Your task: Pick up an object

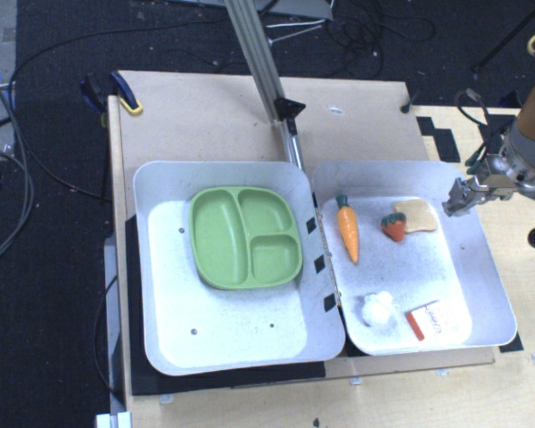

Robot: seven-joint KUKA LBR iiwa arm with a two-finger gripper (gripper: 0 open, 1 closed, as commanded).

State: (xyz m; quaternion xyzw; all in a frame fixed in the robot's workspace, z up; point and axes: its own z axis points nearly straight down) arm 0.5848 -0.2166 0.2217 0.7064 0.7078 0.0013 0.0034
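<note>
The right bin (481, 266) holds an orange carrot (348, 230) with a green top, a red strawberry (393, 226), a tan bread slice (417, 215), a white lumpy object (377, 308) and a small red and white box (425, 319). My gripper (458, 198) hangs over the bin's upper right edge, right of the bread slice and apart from it. Nothing shows between its fingers.
The left bin (160, 319) holds a green divided plate (247, 236) with three compartments. A metal pole (259, 47) slants down from the top to the gap between the bins. Black clips (321, 261) sit along the seam. Cables lie on the dark floor around the bench.
</note>
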